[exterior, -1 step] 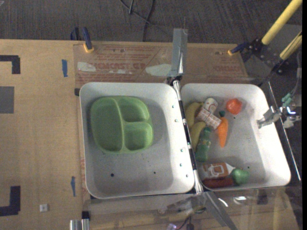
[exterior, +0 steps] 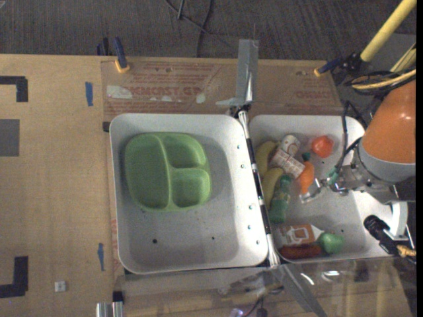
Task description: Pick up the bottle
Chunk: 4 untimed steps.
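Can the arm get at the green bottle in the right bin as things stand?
Probably yes. The green bottle lies in the right bin with its top uncovered, and the gripper hangs close to its right. The banana and the carton crowd it, so a clean grasp may be tight.

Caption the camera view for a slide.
KUKA arm's gripper hovers over the right bin beside the green bottle; a green divided plate sits in the left bin.

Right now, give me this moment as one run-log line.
stage: approach | gripper: low in right bin, beside carrot | bottle: lying near divider, not held | left bin: green plate
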{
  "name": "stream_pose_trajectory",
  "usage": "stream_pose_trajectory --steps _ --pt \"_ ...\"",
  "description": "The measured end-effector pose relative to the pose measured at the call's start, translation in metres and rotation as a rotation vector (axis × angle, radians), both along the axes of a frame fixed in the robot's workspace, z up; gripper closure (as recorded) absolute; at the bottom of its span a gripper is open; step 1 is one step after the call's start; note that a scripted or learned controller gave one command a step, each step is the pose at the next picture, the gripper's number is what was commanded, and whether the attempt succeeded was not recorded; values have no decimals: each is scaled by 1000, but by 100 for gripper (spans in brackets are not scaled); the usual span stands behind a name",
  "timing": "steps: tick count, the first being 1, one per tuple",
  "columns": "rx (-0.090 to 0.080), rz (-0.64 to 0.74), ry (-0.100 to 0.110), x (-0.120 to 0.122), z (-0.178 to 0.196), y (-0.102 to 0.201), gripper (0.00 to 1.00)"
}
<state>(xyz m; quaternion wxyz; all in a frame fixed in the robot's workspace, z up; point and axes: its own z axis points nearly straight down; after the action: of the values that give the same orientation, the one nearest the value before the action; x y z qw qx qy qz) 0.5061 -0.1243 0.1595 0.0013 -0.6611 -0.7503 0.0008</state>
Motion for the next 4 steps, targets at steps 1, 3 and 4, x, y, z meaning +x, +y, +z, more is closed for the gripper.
stream_pose_trajectory --steps 1,3,4 --pt "-1 -104 -9 -24 -72 -58 0" --pt "-1 -490 -4 52 -71 -70 0" --pt "-1 -383 -11 -24 -71 -24 0"
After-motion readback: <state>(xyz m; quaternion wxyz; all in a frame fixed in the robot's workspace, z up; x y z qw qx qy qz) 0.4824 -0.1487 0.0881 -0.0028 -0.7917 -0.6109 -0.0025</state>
